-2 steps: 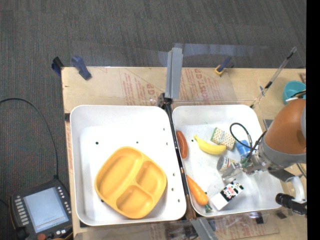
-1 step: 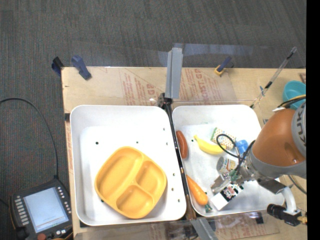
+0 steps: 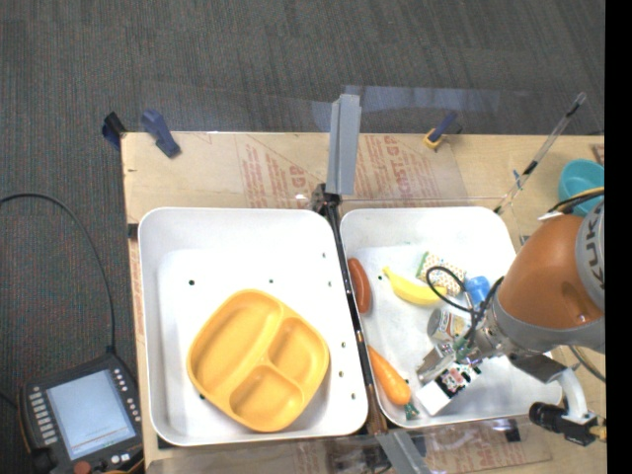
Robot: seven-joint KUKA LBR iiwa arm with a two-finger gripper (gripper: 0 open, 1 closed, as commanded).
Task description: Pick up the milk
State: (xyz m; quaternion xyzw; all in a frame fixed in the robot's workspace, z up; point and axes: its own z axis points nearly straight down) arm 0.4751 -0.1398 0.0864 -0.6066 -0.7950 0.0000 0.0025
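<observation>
Milk carton is lying tilted near the front wall of the right bin, just beside a carrot. End effector is hovering right over the carton's upper end; whether its tips are spread or pressed together, I cannot tell. Judging by this, the reach-and-grasp step is underway, and the next move is calling for a firm closure on the carton before any lift. Farther back, a banana and a sausage are resting. A yellow divided plate is sitting in the left bin.
</observation>
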